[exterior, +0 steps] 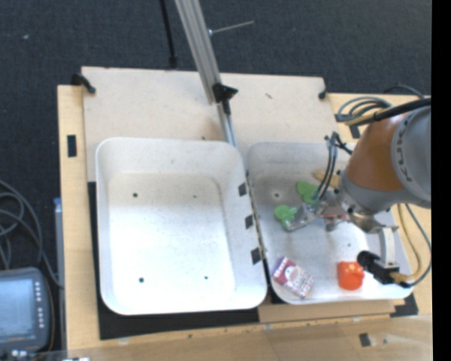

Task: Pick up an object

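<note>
I see the gripper low in the right white bin, touching a small green object; finger state I cannot tell.

Pale wooden bench board on dark carpet. Slanted aluminium camera mast rising from behind the bins, fixed by a black clamp. Small grey screen device at lower left, beside looped grey cables. Black corner clips at the board's rear edge.
</note>
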